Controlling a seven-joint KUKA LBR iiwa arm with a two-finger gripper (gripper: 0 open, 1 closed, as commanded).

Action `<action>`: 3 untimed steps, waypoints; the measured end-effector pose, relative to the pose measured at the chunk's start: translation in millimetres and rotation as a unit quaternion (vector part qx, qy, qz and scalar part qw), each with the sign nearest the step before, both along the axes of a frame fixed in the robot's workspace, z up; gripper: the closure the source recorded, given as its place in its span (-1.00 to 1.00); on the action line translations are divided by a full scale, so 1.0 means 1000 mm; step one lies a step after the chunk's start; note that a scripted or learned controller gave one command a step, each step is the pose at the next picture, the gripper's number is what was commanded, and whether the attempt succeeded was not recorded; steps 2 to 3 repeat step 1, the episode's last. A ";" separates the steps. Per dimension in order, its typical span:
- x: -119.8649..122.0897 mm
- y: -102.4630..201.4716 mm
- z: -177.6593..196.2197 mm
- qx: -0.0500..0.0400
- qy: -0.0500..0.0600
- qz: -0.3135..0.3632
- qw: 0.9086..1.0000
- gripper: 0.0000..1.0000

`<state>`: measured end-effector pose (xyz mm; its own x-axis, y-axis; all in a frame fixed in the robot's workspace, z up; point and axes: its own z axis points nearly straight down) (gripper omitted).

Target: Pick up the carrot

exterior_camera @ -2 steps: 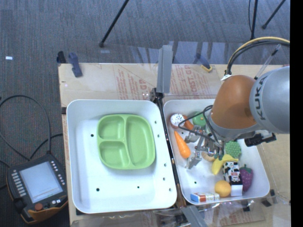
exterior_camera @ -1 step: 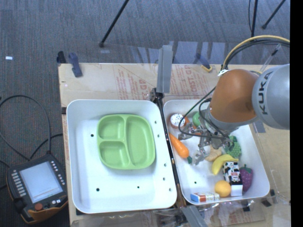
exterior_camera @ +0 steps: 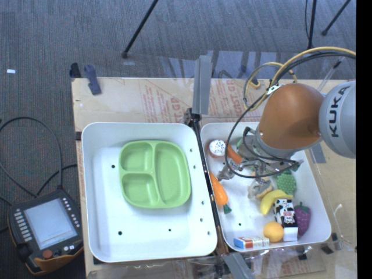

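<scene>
Grey carpet runs under the bench, with tripod legs crossing behind it and a teach pendant (exterior_camera: 46,228) lying on the floor at the far left, its cable looping away. On the bench (exterior_camera: 133,100) sit two shallow white bins side by side. Inside the left bin (exterior_camera: 99,237) rests a green divided plate (exterior_camera: 155,173), nothing on it.

Moving right, the carrot (exterior_camera: 219,192) lies in the right bin (exterior_camera: 322,225) hard against its left wall, right by the seam between the two bins, orange body angled down with its green top at the lower end. Just above it sits a small round white-and-brown object (exterior_camera: 217,148). Further right and lower there is a banana (exterior_camera: 271,200), an orange (exterior_camera: 273,232), a bunch of purple grapes (exterior_camera: 302,217), a small carton (exterior_camera: 251,243), and a green leafy piece (exterior_camera: 286,182).

The arm (exterior_camera: 290,118) comes in from the right, its orange band hanging over the bin's middle. Below it the gripper (exterior_camera: 244,170) hovers among the toys, just beside the carrot but to its right, not over it. From where I stand I can't tell whether the fingers are apart or together, and I see nothing between them.

This looks like the approach stage: the carrot has not been taken. The next move likely calls for shifting left toward the bin wall, lining up across the carrot's body, then descending. That wall leaves little room on the far side, so a finger could catch on it.
</scene>
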<state>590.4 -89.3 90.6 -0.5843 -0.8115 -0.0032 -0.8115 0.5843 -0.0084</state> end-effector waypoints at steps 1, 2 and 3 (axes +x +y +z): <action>0.039 0.003 -0.002 0.004 0.003 -0.140 0.990 -1.00; 0.039 0.003 -0.002 0.004 0.003 -0.140 0.990 -1.00; 0.039 0.003 -0.002 0.004 0.003 -0.140 0.990 -1.00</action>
